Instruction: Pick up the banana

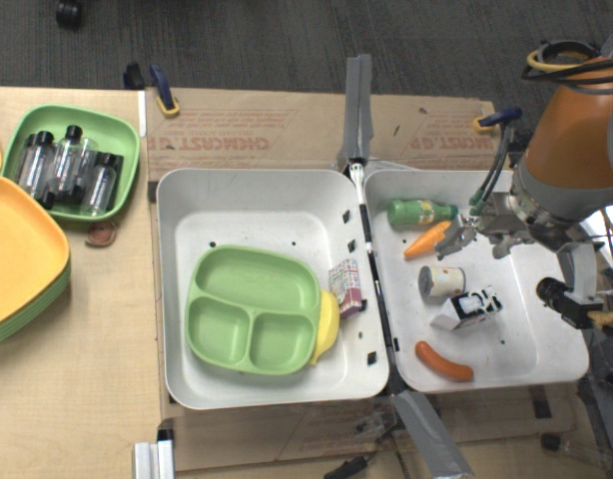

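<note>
While the curved yellow banana (327, 325) lies low in the middle of the frame — tucked against the green plastic tray with three sections (253, 310) — nothing has picked it up yet. The end effector (464, 230) hangs at the right, by the orange carrot (427, 240). Its grip is too small to make out; the tray hides part of the banana.
</note>
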You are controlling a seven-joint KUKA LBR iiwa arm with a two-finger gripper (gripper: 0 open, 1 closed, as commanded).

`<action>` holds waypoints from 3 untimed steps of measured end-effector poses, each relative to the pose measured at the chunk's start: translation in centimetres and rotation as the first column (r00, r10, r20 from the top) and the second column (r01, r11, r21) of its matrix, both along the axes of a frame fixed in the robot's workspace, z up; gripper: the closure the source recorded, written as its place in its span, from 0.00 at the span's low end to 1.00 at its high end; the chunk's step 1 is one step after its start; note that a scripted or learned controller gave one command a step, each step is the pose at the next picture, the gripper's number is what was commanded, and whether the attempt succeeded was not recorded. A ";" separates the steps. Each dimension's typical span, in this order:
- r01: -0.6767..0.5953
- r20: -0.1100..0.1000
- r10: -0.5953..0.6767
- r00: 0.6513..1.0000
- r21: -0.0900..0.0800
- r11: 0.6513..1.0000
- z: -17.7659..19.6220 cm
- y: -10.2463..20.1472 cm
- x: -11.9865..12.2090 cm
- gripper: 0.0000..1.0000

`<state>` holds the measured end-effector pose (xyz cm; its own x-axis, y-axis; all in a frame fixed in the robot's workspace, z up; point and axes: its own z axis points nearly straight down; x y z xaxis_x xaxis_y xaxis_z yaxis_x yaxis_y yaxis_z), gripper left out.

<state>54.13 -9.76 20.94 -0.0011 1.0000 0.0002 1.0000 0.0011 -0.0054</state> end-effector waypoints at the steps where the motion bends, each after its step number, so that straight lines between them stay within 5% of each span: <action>1: 0.000 0.000 0.000 1.000 0.000 1.000 0.0 0.0 0.0 0.00; 2: 0.124 0.003 -0.124 0.992 -0.001 0.992 -3.7 -2.6 2.8 0.00; 3: -0.087 0.004 0.087 0.996 0.000 0.996 -5.2 -5.8 3.4 0.00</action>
